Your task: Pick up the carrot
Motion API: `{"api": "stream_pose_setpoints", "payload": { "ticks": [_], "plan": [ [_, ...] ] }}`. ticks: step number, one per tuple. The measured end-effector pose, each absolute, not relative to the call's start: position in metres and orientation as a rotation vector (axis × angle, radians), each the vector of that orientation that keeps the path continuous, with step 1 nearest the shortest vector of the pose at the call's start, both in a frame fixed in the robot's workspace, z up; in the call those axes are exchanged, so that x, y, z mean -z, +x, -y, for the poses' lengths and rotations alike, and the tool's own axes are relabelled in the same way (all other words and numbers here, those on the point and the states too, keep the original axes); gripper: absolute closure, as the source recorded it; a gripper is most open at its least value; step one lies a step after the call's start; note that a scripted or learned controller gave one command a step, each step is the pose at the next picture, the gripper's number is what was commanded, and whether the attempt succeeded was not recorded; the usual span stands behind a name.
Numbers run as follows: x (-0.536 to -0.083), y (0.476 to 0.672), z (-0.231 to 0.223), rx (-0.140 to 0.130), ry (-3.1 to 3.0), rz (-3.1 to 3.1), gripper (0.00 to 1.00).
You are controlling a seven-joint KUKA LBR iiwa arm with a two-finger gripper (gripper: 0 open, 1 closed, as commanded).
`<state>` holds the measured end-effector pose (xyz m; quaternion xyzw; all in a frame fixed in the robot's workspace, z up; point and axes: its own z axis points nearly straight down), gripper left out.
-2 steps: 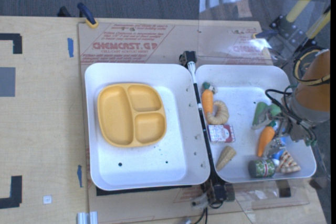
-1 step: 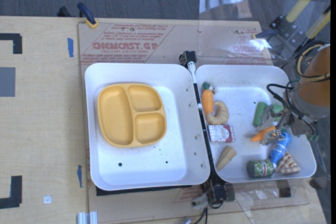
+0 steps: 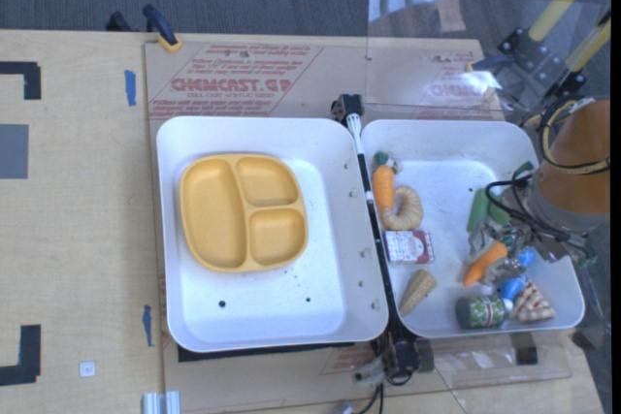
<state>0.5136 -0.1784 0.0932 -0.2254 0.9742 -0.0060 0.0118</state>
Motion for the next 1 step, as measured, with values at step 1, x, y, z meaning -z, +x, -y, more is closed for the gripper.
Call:
{"api": "stream_pose_setpoints", "payload": {
  "ticks": [1],
  "plan": [
    [-0.1416, 0.5531, 0.1361, 0.003, -0.752, -3.035, 1.0]
  ]
}}
